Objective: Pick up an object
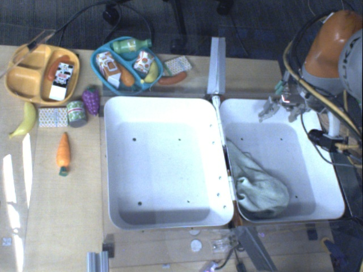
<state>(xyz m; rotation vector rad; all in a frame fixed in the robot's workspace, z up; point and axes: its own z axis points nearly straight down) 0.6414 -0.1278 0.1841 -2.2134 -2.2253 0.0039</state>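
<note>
A crumpled grey-green cloth (pixel 258 183) lies in the right bin (pixel 317 152), against its left wall and near front corner. My gripper (pixel 282 111) hovers over the bin's far edge, well behind the cloth and apart from it. Its two fingers (pixel 267 112) spread apart and point down-left, with nothing between them. The orange band of the arm (pixel 334 38) sits above it at the upper right.
The left bin (pixel 164 163) adjoins the right one, with a metal divider post (pixel 215 67) behind their seam. On the bench at the left are a yellow tray, a blue tray of toy food, a carrot (pixel 63 152), a banana, grapes and a can. Cables hang beside the arm.
</note>
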